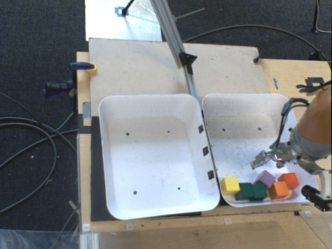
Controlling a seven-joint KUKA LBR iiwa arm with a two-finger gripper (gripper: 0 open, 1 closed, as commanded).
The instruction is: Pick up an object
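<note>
Blocks are sitting in a cluster at the near edge of the right bin point(244, 113): a yellow block point(230, 184), a green block point(251, 191), a purple block point(266, 178) and two orange blocks point(280, 190), most of them touching a neighbour. I am holding my tool point(261, 160) just above and behind the purple block, with nothing gripped in it; I cannot tell how far it is parted. I am judging these pieces to be light, rigid and smooth-faced, probably foam or wood, so they are likely tolerating a firm pinch without deforming. Flat opposing sides are offering the best hold. The yellow block is standing at the cluster's left end with free space on one side, so I am rating it the easiest target. The left bin point(111, 154) is sitting beside the right one on the worktop point(135, 66).
</note>
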